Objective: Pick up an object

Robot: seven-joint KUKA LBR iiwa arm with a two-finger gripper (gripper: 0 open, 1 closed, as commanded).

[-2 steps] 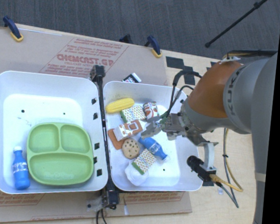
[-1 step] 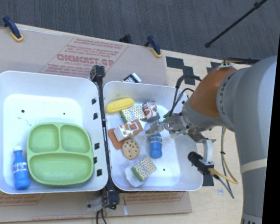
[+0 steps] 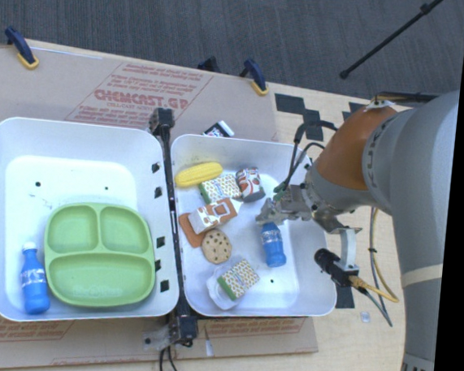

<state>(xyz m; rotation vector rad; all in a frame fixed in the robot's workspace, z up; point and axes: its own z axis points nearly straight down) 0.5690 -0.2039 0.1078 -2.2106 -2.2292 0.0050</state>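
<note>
we see the arm (image 3: 397, 164) bend in from 3 o'clock; its claw (image 3: 277, 213) sits just above the blue bottle (image 3: 273, 246). we cannot tell its grip.

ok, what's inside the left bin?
The left bin holds a green divided plate and a blue bottle at the plate's left edge, touching or just overlapping it. The bin floor under the plate is covered.

Claw (image 3: 276, 213) fingers blurred above the blue bottle (image 3: 273, 246); arm (image 3: 412, 182) cut off at right edge.
</note>
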